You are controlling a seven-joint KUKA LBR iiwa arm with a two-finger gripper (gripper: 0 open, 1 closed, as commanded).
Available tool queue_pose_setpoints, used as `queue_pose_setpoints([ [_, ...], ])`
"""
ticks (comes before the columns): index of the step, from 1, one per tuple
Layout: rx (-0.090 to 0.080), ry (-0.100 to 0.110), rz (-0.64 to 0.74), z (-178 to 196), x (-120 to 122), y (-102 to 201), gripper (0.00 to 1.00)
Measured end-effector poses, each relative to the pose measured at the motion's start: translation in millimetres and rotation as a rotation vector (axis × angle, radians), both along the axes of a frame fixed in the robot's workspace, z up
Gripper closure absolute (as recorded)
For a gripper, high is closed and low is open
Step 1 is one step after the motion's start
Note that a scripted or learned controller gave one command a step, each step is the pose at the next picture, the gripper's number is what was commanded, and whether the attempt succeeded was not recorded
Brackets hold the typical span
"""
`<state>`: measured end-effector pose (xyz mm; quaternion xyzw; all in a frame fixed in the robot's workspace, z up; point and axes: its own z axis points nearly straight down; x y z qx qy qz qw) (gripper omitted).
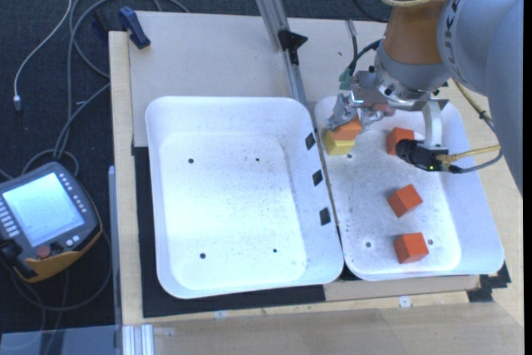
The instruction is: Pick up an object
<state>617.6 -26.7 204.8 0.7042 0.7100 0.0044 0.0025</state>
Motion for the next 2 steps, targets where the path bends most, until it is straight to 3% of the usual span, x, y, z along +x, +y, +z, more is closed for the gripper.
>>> queue_pose_setpoints([
  [1, 0.002, 0.008, 0.001, -6, 17, 79, 1.00],
  [2, -0.001, 0.003, -0.005, 57, 20, 83, 1.00],
])
